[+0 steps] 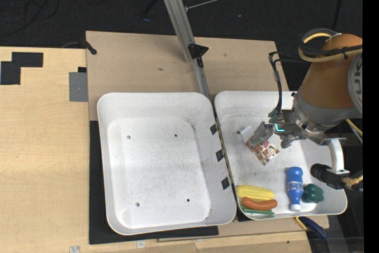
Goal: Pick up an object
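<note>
1. Across the room behind the setup, a dark floor [89, 3] carries loose cables, and a pale wooden tabletop [35, 145] fills the left side, marked with a few black and grey patches.
2. A tan board [142, 62] lies under the two bins, with a black mat [95, 186] showing at its left and lower edges.
3. The left bin [118, 109] is the larger white tray, sitting just beside the right bin [237, 106]; small black clips sit along the seam between them.
4. A long aluminium rail [174, 9] slants down from the upper middle to the point where the bins meet.
5. The arm [331, 80], grey with an orange upper part, leans in from the right over the right bin.
6. The end effector [273, 130] hangs low over the middle of the right bin, close by a small grey and red patterned packet [262, 145]; I cannot tell how its grip stands.
7. Along the right bin's near edge lie a yellow corn cob [256, 192], touching an orange-red piece [259, 204] below it, then a blue bottle [294, 186] and a dark green lump [312, 192] just beside it.
</note>
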Robot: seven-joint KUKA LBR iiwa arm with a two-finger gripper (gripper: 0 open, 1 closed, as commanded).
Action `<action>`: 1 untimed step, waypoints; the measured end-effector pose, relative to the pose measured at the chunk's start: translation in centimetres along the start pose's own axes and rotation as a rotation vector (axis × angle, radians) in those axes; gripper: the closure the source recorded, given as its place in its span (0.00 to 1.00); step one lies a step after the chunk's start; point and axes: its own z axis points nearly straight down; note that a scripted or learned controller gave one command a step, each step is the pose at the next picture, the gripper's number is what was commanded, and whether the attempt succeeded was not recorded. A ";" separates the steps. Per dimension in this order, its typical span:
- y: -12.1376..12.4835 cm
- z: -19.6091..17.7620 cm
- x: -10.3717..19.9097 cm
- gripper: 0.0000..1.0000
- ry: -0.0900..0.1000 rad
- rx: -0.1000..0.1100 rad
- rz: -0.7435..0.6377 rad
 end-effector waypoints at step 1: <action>0.1 -0.2 -0.2 0.00 -0.001 -0.005 0.004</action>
